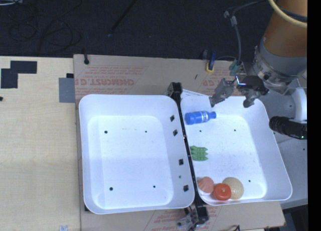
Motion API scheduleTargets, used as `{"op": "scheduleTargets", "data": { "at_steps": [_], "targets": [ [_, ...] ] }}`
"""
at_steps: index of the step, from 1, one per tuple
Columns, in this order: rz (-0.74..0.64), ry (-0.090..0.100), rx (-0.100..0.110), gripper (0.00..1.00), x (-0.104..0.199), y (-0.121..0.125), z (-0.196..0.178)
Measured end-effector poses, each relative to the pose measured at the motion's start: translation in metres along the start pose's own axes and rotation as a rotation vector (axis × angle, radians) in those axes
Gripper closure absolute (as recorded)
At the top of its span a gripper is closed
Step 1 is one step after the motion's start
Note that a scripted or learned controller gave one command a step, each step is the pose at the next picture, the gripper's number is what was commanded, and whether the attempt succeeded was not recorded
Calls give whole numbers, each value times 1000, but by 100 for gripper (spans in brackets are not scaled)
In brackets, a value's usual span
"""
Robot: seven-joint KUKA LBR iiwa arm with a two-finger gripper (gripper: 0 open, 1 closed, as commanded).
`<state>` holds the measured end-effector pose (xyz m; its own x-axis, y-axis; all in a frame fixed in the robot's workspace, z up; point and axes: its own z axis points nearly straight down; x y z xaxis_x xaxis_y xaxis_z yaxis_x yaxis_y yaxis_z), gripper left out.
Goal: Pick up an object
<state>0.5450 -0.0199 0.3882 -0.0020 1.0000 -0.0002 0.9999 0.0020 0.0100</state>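
My gripper (233,98) hangs over the far edge of the right bin (273,154), its two fingers spread apart and nothing between them. A blue bottle (199,117) lies on its side just left of and below it, near the divider. A small green toy (198,153) rests mid-left in the same bin. In the near corner sit a pink piece (205,184), a red round piece (221,192) and a beige round piece (233,187), bunched together.
The left bin (95,124) lies beside the right one, joined by a black clip rail (181,144). Both rest on a cardboard sheet (125,77). A black cylinder (287,126) juts in at the right. Cables hang behind the arm.
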Motion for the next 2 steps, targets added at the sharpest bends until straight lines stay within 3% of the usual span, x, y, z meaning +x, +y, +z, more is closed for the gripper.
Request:
{"op": "scheduleTargets", "data": {
  "at_steps": [1, 2],
  "targets": [
    [3, -1, 15, 0, -14, 7, 29],
    [4, -1, 15, 0, -38, 5, 47]
  ]
}}
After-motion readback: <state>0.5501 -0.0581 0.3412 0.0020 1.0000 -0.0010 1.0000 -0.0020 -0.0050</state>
